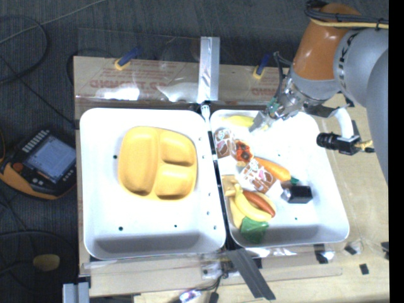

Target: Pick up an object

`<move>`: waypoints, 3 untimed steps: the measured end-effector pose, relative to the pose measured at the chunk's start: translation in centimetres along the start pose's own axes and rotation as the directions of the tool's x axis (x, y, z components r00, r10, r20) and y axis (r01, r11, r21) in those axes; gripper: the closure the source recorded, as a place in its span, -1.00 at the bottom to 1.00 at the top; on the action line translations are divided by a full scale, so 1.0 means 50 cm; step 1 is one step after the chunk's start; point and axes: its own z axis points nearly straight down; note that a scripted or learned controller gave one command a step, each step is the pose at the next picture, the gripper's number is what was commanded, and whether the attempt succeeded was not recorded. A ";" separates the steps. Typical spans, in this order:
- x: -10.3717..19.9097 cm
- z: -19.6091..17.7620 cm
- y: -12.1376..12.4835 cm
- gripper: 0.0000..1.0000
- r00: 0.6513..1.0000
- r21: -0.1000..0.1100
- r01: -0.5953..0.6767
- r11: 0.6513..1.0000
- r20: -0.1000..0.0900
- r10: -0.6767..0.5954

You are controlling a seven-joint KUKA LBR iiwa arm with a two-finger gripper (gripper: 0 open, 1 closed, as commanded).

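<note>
The right bin (328,169) holds a pile of toy food. A pale yellow piece (236,121) lies at its far edge. Below that lie a brown and white piece (225,142), a red and white packet (256,175), an orange carrot-like piece (275,168), a banana (234,202), a red sausage-like piece (260,202), a green piece (253,230) and a black block (298,193). My gripper (263,121) hangs low over the bin's far part, just right of the pale yellow piece, tilted down to the left. I see nothing held in it.
The left bin (101,219) holds a yellow divided plate (156,161). A metal divider (209,68) stands behind the bins. A black knob (333,140) on the arm's side overhangs the right bin's right edge. A handheld device (39,163) lies on the floor at left.
</note>
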 end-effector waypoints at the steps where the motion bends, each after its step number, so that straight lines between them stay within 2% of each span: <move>1: 0.039 -0.052 -0.024 1.00 1.000 0.001 0.024 1.000 0.001 -0.024; 2: 0.039 -0.063 -0.023 1.00 1.000 0.006 0.025 1.000 -0.001 -0.025; 3: 0.150 0.027 0.103 1.00 0.966 0.007 -0.260 0.966 0.000 0.260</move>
